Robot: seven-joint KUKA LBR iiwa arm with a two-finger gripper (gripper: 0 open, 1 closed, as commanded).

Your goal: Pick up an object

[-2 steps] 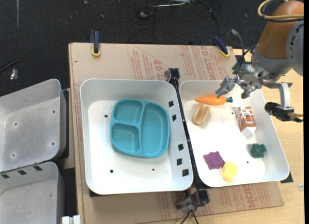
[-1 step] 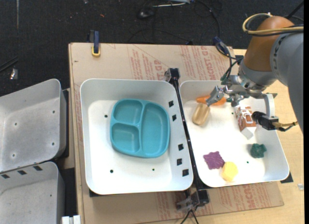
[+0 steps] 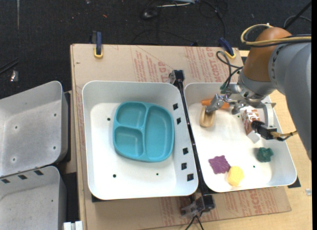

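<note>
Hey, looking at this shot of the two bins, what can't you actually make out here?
- End effector: its tips sit against the tan block; open or shut cannot be told.
- Orange piece: mostly hidden behind the end effector, shape unclear.
- Right bin: its upper right is covered by the arm.
- Teal lump, purple lump, yellow lump: too small to identify.

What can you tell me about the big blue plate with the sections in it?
The blue plate is a turquoise tray that looks like smooth plastic. It has rounded corners and three hollows: one long one on its right side and two smaller ones on its left. It lies flat, turned a little askew, near the middle of the left bin, resting on the bin's white floor. Nothing sits in it and nothing else touches it.
</note>
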